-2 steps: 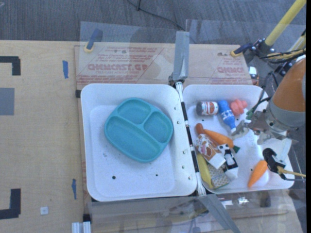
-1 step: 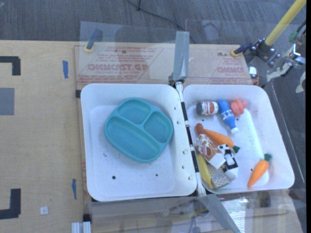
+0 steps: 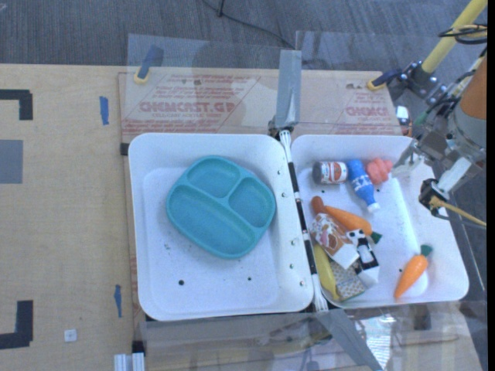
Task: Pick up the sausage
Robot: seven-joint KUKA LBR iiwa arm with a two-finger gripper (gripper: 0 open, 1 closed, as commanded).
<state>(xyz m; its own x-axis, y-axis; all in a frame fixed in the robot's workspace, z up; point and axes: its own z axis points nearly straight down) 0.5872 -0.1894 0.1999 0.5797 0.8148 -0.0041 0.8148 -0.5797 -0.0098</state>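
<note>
- Two bins stood side by side on the surface (image 3: 62, 207): the left bin (image 3: 147, 284) and the right bin (image 3: 448, 284).
- A divided plate (image 3: 220, 205) lay in the left bin, near its middle.
- Along the right bin's far wall, a can (image 3: 331, 172) lay leftmost, with a bottle (image 3: 362, 182) just right of it.
- The sausage (image 3: 344, 216) lay in front of the can, on a slant.
- A packet (image 3: 332, 238) lay just in front of the sausage, touching it.
- A small container (image 3: 366, 257) lay right of the packet.
- A carrot (image 3: 410, 275) lay in the near right part, apart from the cluster.
</note>
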